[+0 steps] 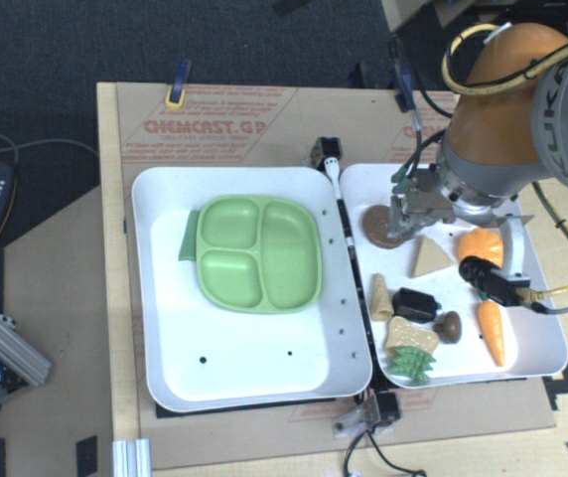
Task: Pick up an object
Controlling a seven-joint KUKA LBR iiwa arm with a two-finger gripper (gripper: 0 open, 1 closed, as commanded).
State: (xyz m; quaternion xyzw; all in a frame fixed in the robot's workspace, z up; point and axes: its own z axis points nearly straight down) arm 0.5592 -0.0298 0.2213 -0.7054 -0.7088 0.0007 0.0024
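Observation:
My gripper (pixel 403 217) hangs low at the far left of the right bin (pixel 547 351), just beside a brown round disc (pixel 374 229); its tip overlaps the disc's right edge. A tan wedge (pixel 428 258) and an orange fruit (pixel 483 244) lie just in front of the gripper. Closer to the bin's front sit a black block (pixel 415 304), a small brown nut (pixel 449 326), a carrot (pixel 493 333), a tan stick (pixel 380 296), a cracker (pixel 410 336) and a green leafy piece (pixel 410 364). I see nothing lifted.
The left bin (pixel 165 356) holds a green divided plate (pixel 259 253). The arm's orange band (pixel 507 78) and grey body cover the right bin's far right side. A black fitting with a yellow cable (pixel 491 278) hangs above the bin by the carrot.

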